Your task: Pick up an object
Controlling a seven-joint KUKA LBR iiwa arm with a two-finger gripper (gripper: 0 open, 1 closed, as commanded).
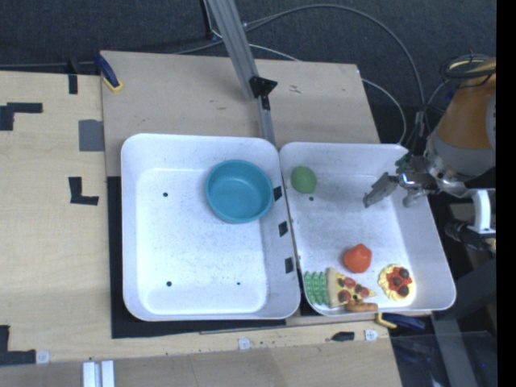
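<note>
**A:** Where is the claw [393, 190] just now?

**B:** Over the right bin [419, 240], close to its far right corner. The grey arm [463, 147] with its orange band comes in from the right edge, and the two fingers [376, 193] are spread apart with nothing between them.

**A:** So it is not gripping anything?

**B:** No, it is released. The bare white floor of the bin shows in the gap between the fingers.

**A:** What lies in that bin to be picked up?

**B:** A green ball [303, 179] sits near the far left corner, just beside the wall shared with the other bin. A red tomato-like toy [357, 258] lies nearer the front, about the middle. Along the front wall there is a green ridged piece [317, 286], a pizza slice toy [351, 290] touching it, and a small round yellow pastry with red topping [397, 281] off to the right.

**A:** How near is the claw to any of them?

**B:** It is apart from all of them. The tomato-like toy is the closest, toward the front of the bin from the fingers; the ball is well off to the left.

**A:** And the left bin [153, 240]?

**B:** It holds a blue bowl [239, 190], upright, near the far right corner. Both bins rest on the wooden worktop [48, 176].
</note>
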